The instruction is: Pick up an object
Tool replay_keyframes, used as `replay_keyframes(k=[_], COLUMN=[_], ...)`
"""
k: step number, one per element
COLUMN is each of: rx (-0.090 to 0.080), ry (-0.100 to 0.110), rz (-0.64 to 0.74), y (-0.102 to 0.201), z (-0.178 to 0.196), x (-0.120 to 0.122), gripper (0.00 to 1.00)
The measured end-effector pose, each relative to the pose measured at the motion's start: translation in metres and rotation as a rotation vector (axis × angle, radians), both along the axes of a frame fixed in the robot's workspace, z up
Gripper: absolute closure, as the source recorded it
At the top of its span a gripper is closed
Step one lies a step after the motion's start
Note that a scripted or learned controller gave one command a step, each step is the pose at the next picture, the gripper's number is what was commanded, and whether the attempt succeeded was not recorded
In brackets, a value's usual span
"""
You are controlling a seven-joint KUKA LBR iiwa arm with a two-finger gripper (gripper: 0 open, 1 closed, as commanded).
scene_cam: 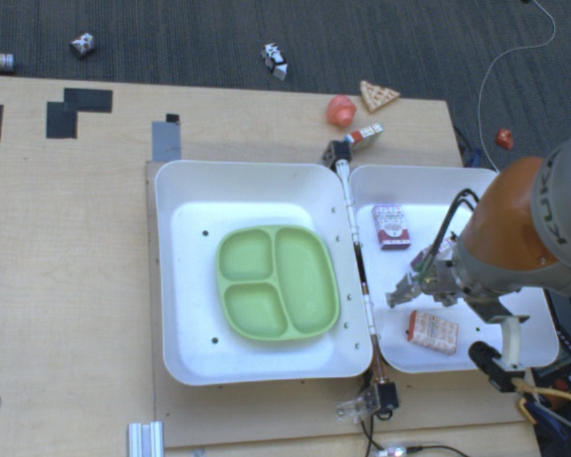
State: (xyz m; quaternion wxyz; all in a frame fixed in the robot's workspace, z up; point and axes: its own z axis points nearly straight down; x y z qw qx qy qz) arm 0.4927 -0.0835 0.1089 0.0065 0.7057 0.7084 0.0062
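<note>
The left bin, a shallow white tub with rounded corners and a smooth, slightly glossy floor, holds a pale green plastic plate with three moulded compartments, lying flat near the middle. The right bin, of the same white plastic and touching the left along a shared rim, holds two small flat packets: a red-and-white carton toward the far side and an orange-and-white packet toward the near side, well apart from each other. The grey arm with its orange band comes in from the right, and its gripper hangs over the right bin between the two packets, just above the orange-and-white one. Whether the fingers are spread or closed cannot be told, and nothing is visibly between them. On the wooden bench beyond the bins lie a red ball and a triangular pizza-slice toy.
</note>
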Motion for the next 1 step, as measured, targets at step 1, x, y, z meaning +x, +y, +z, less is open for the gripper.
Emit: replay_keyframes(k=[1], rx=[0.000], ry=[0.011], rz=[-0.003], y=[0.0001], z=[-0.0219], x=[-0.0040], gripper=[0.00])
